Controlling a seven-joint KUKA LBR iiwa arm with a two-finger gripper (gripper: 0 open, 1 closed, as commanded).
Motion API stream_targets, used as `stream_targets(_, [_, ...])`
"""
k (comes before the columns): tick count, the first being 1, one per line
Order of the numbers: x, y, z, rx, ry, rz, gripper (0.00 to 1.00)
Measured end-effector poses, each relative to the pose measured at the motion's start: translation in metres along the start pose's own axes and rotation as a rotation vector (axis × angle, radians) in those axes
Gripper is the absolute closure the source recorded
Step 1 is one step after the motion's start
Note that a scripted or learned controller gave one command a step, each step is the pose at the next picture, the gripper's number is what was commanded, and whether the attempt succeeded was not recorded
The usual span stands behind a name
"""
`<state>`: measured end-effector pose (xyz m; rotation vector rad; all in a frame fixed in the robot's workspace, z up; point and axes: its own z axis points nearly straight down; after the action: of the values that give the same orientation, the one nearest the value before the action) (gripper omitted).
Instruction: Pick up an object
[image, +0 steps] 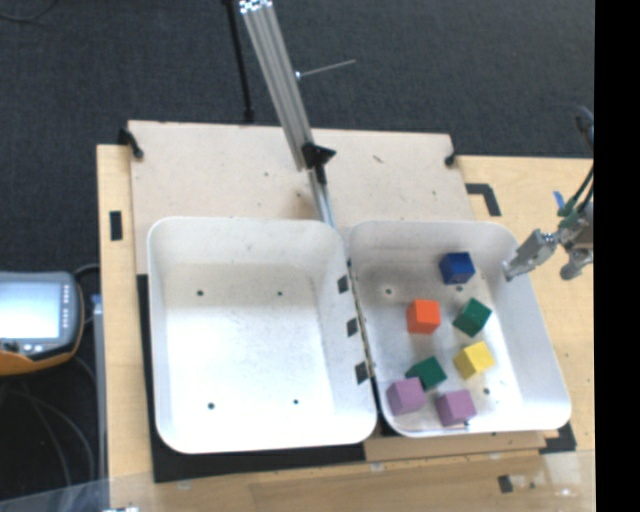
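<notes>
**Pick not yet begun: gripper waiting at the bin's edge**

The gripper (548, 252) is hovering over the right rim of the right bin (548, 370), and whether it is wide or narrow I cannot tell; nothing is showing in its grasp. Every block is lying loose in that bin: blue (457, 267) nearest the gripper, orange (424, 316), two green (472, 317) (427, 372), yellow (475, 358) and two purple (405, 395) (455, 406). The left bin (160, 330) is sitting beside it on the tabletop (118, 300). By my reading, choosing, descending, closing and lifting are all still to come.
</notes>
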<state>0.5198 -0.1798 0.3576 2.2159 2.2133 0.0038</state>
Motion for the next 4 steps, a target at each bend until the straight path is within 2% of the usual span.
stream_targets(1, [0.015, -0.034, 0.040, 0.011, 0.004, 0.001, 0.00])
stream_targets(2, [0.030, -0.036, 0.054, 0.007, 0.003, -0.004, 0.00])
stream_targets(3, [0.001, -0.035, -0.042, -0.002, 0.000, -0.004, 0.00])
stream_targets(4, [0.059, -0.036, 0.044, 0.014, 0.007, -0.008, 0.00])
